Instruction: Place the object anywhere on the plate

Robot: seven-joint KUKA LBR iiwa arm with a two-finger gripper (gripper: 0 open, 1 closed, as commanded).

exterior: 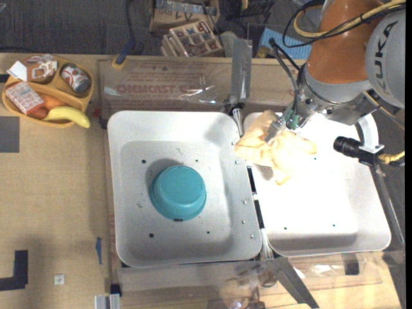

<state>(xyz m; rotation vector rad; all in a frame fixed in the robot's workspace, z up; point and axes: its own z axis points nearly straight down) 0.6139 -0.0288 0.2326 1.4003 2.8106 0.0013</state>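
One pale yellow, crumpled cloth [275, 148] lies in the right bin [335, 230], pinched between the fingers [283, 126].

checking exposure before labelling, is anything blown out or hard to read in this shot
Camera view: the right bin floor is overexposed to flat white; the yellow cloth washes out against it, edges soft; the teal plate in the left bin reads cleanly.
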